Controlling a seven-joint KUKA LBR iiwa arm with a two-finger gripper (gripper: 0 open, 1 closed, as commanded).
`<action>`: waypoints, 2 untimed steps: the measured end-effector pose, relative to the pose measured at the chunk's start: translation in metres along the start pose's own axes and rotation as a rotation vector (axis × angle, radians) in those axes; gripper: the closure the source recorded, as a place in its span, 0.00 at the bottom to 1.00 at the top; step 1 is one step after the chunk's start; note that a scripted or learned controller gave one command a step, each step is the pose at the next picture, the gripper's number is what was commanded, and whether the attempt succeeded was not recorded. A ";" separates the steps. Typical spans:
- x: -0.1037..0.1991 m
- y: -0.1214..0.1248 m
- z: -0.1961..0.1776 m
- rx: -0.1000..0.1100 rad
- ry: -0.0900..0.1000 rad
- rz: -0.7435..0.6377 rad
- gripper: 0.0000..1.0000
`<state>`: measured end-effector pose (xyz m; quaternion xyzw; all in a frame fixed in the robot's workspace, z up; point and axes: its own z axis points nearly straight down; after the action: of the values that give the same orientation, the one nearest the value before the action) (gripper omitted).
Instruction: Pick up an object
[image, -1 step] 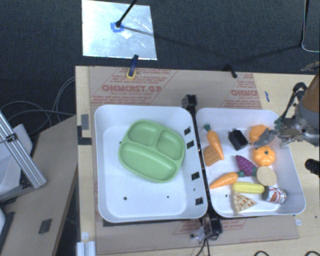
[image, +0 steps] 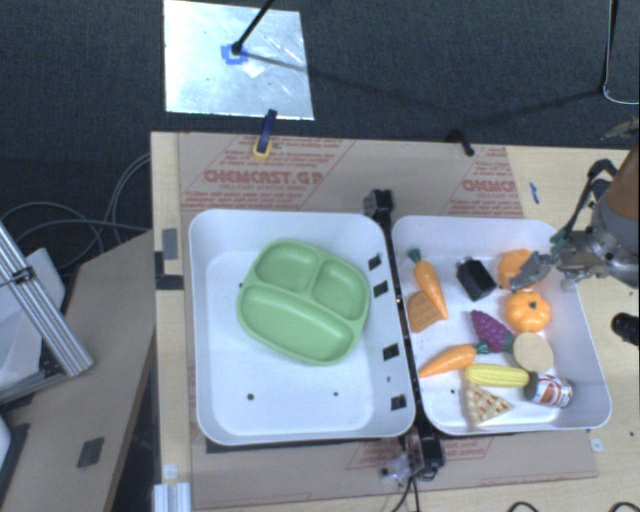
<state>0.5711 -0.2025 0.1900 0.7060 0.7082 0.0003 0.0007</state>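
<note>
The table (image: 330, 165) carries two shallow white bins set side by side so that one serves as the source of items and the other as a separate holding area. The left bin (image: 215, 300) contains a green divided plate (image: 304, 300), which lies flat near the bin's centre and apart from all the food items. The right bin (image: 590, 385) holds the candidate objects, lying loose: an upper carrot (image: 429, 282) near the dividing wall, a black block (image: 476, 277) beside it, an orange fruit (image: 514, 266), a small pumpkin (image: 527, 311), a purple grape cluster (image: 490, 327), a pale round piece (image: 533, 352), a lower carrot (image: 447, 360), a corn cob (image: 497, 376), a pizza slice (image: 485, 405) and a small can (image: 549, 391) on its side. The pincer (image: 540, 266) reaches in from the right edge at a low angle and sits at the far right part of the right bin, just beside the orange fruit and above the pumpkin. Its tips read as slightly parted with nothing visibly between them, though the detail is small. Judged from this position, the approach favours the orange fruit or the pumpkin, since both lie nearest; their close neighbours could obstruct a clean closure.
</note>
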 end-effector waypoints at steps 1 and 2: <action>0.009 -0.005 0.057 0.004 0.002 0.001 0.00; 0.002 0.003 0.081 -0.027 -0.015 0.005 0.00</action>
<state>0.5738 -0.2001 0.1088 0.7075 0.7065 0.0043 0.0155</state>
